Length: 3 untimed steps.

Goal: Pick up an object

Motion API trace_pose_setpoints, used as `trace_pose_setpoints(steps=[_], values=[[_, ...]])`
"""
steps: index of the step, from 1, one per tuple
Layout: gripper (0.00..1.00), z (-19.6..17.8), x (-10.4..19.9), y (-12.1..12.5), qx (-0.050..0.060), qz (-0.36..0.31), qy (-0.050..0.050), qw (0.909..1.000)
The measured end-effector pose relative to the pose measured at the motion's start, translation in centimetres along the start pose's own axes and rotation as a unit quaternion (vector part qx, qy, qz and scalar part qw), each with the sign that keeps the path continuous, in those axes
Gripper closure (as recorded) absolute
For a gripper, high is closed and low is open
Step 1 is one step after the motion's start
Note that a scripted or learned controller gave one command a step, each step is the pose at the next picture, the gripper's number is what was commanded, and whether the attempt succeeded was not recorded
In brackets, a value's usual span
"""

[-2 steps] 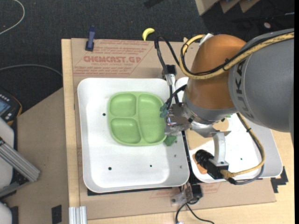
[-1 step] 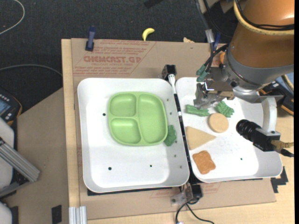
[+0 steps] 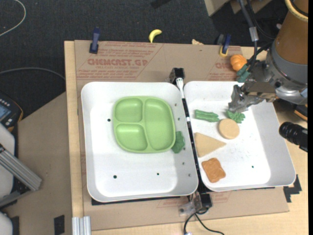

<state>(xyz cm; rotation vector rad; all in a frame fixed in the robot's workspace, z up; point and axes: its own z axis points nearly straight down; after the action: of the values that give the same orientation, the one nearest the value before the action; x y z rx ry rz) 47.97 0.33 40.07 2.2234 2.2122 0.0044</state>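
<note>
Two bins side by side on a bench board, contents listed by bin.

The left bin (image 3: 98, 146) carries a divided plate (image 3: 144, 124), set toward its far half and nearer its right wall; a small leafy piece (image 3: 178, 142) is lodged between the plate's near right corner and that wall. In the right bin (image 3: 274, 151), a bean pod (image 3: 206, 115) is placed near the left wall; a round cracker (image 3: 228, 129) lies to its right, a wedge slice (image 3: 208, 143) lies nearer the front, and a nugget (image 3: 213, 170) sits by the near left corner. A second leafy piece (image 3: 236, 115) lies behind the cracker, under the gripper (image 3: 238, 103).
</note>
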Motion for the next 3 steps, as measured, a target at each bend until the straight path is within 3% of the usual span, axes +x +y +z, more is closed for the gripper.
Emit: trace_pose_setpoints(steps=[1, 2, 3], values=[[1.0, 10.2, -1.5, -0.2, 0.008, -0.001, 0.001, 1.0], [1.0, 4.8, 5.0, 0.0, 0.0, -0.006, 0.002, 1.0], [1.0, 15.5, 1.4, -0.3, 0.008, 0.0, 0.001, 1.0]])
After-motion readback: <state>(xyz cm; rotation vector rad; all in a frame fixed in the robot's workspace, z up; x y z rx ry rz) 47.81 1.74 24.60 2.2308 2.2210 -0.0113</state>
